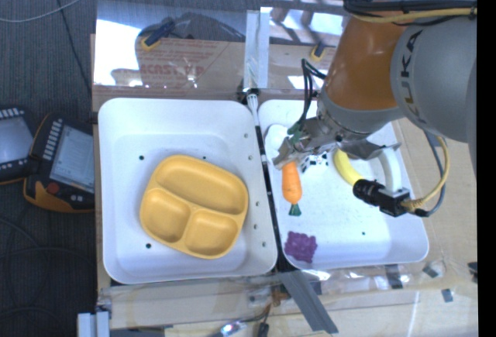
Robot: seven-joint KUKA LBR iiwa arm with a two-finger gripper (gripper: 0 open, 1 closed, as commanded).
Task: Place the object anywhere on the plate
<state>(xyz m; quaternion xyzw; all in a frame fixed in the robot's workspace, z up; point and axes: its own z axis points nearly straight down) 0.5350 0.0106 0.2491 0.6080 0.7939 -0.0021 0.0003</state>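
While the grey two-finger gripper (293, 157) is poised over the right white bin (387, 250), its fingers are seen clenched on the top of an orange plastic carrot (291, 184) hanging just below, with the yellow three-compartment plate (194, 205) well apart to its left.

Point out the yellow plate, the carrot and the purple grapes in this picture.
yellow plate (174, 192): camera view, on the ridge between its compartments.
carrot (291, 184): camera view, middle of the orange body.
purple grapes (301, 245): camera view, centre of the bunch.
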